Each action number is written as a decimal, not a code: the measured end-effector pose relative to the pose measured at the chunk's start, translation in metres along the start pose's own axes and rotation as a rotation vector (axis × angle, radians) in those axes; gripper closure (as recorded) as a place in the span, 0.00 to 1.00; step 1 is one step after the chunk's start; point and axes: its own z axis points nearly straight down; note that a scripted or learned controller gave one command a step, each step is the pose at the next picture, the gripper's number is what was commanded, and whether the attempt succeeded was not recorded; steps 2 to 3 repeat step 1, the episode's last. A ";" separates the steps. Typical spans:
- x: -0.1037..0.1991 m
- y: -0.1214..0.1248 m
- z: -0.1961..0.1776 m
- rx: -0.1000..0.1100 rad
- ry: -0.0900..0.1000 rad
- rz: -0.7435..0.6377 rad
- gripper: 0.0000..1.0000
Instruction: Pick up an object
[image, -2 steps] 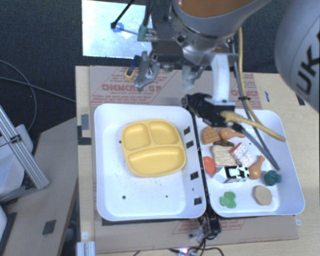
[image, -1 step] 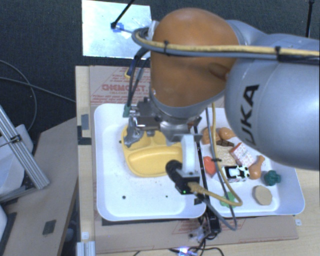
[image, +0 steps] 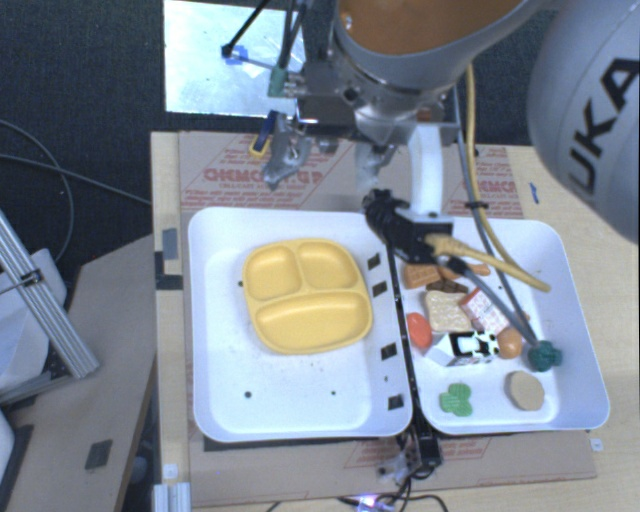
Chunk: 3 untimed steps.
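Observation:
My gripper (image: 284, 165) hangs above the brown cardboard just behind the far edge of the left bin (image: 215, 330). A small blue and yellow bit (image: 262, 142) shows at its left side; I cannot tell whether it is held. In the left bin lies a yellow divided plate (image: 305, 296). The right bin (image: 575, 330) holds several toy foods: a bread slice (image: 447, 311), a red tomato (image: 418, 331), a green clover shape (image: 458, 400), a tan round piece (image: 525, 391), an orange ball (image: 510, 344), a teal piece (image: 544, 355) and a long yellow piece (image: 495, 262).
A black divider strip (image: 398, 330) runs between the two bins. The arm's grey body (image: 590, 110) looms over the right bin's far corner. A metal frame (image: 40, 300) stands off the bench to the left.

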 end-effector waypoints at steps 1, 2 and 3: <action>-0.001 -0.039 0.140 0.028 -0.012 0.002 0.00; -0.001 -0.039 0.140 0.028 -0.012 0.002 0.00; -0.001 -0.039 0.140 0.028 -0.012 0.002 0.00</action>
